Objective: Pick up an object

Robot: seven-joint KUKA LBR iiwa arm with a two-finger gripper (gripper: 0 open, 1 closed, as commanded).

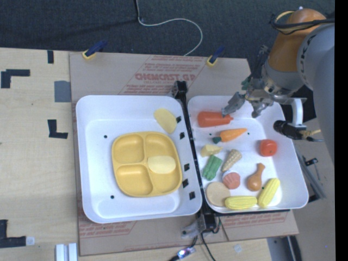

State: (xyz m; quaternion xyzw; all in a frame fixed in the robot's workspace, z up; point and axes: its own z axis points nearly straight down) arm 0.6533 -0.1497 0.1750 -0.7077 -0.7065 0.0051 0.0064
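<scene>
Under the bins [87, 110], perhaps "CHEMCAST" [159, 76].

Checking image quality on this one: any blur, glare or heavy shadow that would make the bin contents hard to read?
Camera view: lighting is even and soft, with faint shadows under the toy food in the right bin; the yellow divided plate and the carrot read sharply; the white bin floors are bright but not blown out; the gripper looks slightly soft, its fingers hard to make out.
</scene>
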